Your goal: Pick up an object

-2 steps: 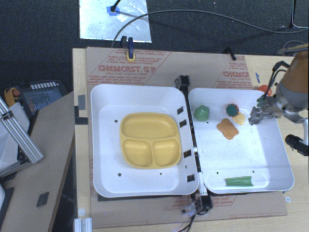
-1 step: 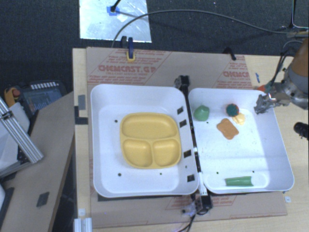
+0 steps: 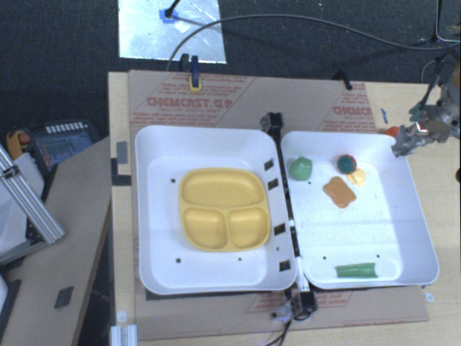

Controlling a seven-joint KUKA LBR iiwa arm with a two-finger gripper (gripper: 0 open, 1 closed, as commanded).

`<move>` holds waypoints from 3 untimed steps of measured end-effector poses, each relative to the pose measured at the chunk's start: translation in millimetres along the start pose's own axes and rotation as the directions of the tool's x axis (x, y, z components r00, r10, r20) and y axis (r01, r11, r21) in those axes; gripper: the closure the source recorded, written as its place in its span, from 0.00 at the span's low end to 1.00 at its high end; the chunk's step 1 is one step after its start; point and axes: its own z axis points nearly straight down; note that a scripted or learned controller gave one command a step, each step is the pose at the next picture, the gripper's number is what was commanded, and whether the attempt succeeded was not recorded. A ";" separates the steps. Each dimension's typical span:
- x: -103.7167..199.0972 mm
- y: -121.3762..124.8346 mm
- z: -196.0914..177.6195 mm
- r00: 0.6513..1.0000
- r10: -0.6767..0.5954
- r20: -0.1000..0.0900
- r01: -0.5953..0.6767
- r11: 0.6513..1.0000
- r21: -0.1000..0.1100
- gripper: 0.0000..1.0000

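The right bin [image 3: 410, 215] holds several small objects: a green lump [image 3: 300, 168], a dark green and red ball [image 3: 347, 163], a pale yellow piece [image 3: 357, 177] touching the ball's lower right, an orange-brown flat piece [image 3: 339, 192], and a green bar [image 3: 356, 269] near the front wall. My gripper [image 3: 405, 143] hangs over the bin's far right corner, up and to the right of the ball, apart from every object. Nothing shows in its grasp.
The left bin [image 3: 155, 164] holds a yellow three-compartment tray [image 3: 223, 207]. A black divider with clips [image 3: 282, 200] runs between the bins. Cables and a shiny plate [image 3: 171, 20] lie beyond the bench; a side table [image 3: 50, 215] stands at left.
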 end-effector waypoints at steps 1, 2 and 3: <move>47.4 -7.1 12.9 1.000 -0.003 -0.004 0.003 1.000 0.008 1.00; 102.5 -8.6 7.0 1.000 -0.004 -0.005 0.004 1.000 0.007 1.00; 149.3 -9.2 21.7 1.000 -0.004 -0.005 0.004 1.000 0.007 1.00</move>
